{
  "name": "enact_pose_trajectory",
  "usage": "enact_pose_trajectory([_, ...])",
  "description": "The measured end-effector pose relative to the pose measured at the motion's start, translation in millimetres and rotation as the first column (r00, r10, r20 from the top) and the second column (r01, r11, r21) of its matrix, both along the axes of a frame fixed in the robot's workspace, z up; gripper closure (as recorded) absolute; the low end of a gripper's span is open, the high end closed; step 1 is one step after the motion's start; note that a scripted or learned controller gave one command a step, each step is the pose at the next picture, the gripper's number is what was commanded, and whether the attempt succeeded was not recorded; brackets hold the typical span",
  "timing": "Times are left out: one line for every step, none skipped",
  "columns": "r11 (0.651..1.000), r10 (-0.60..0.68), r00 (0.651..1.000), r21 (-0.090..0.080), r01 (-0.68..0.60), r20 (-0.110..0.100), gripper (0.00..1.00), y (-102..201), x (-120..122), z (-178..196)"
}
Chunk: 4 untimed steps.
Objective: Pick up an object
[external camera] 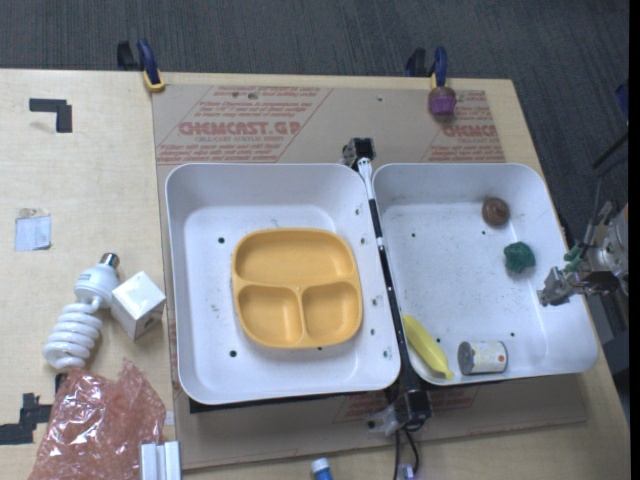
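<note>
1. Nearest us, along the bench's front edge: crumpled pink plastic wrap (95, 423) at the left, and a small blue-tipped item (320, 467) near the middle, cut off by the frame.
2. Spiral light bulb (78, 320), white, lying on the bench left of the bins, its base pointing away from us.
3. White cube (138, 304), just beside the bulb on its right.
4. Left bin (185, 268), white and shallow, holding one item.
5. Yellow divided tray (297, 288), three compartments, flat in the middle of the left bin.
6. Right bin (440, 183), white, its floor speckled, touching the left bin along a shared edge. We list four loose candidates for picking inside it.
7. Yellow banana-shaped piece (427, 346), in the near left corner of the right bin.
8. Small cylinder (482, 357), pale with a red end, on its side just right of the banana-shaped piece.
9. Purple object (442, 100), on the brown board behind the right bin, below a blue clamp (437, 64).
10. Brown ball (495, 210), toward the far right of the right bin.
11. Green lump (518, 257), nearer us than the brown ball, close to the bin's right wall.
12. Gripper (562, 286), at the right rim of the right bin, right of the green lump and apart from it. We cannot tell whether it is spread or closed; we see nothing held in it.
</note>
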<state>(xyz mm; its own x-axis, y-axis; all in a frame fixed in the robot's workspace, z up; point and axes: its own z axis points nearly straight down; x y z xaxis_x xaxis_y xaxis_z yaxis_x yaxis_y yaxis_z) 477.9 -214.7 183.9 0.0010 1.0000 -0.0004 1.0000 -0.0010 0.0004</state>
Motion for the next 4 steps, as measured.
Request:
enact_pose_trajectory([1.000,0.000,1.000,-0.001,0.000,0.001,1.00,-4.4,0.1,-0.6])
enact_pose_trajectory([1.000,0.001,1.000,0.000,-0.001,0.001,1.00,137.8,0.6,25.6])
enact_pose_trajectory([1.000,0.000,1.000,0.000,0.000,0.000,1.00,133.6,0.2,27.3])
enact_pose_trajectory([1.000,0.000,1.000,0.000,0.000,0.000,1.00,128.8,-0.1,26.4])
